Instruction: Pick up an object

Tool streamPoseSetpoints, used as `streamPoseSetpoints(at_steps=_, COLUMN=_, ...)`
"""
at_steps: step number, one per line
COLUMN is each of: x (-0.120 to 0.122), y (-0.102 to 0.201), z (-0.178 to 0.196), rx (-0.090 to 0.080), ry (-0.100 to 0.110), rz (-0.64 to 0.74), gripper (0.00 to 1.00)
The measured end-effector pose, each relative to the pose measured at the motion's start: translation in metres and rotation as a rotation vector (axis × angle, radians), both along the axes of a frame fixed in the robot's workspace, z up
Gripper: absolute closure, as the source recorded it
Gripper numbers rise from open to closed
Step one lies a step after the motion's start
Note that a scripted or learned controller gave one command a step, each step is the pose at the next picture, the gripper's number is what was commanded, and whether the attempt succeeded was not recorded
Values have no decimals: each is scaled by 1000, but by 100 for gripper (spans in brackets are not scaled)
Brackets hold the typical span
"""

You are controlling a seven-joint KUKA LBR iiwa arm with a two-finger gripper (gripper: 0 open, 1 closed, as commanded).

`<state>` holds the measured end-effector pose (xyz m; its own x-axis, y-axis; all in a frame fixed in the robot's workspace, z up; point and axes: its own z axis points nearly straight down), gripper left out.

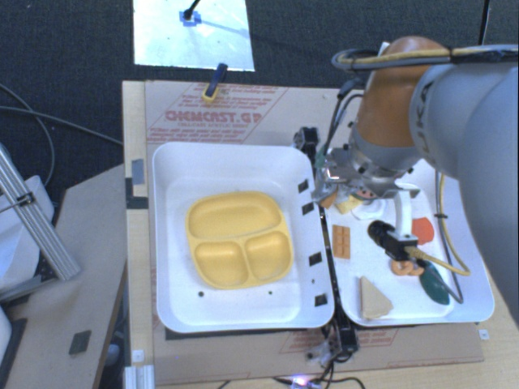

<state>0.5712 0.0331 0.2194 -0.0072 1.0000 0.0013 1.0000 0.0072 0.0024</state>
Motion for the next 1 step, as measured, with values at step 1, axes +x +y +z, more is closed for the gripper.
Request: streamPoseSetpoints(at_steps=1, x=-25, y=4, z=45, rx=0, ry=-1, rz=-1, gripper=100)
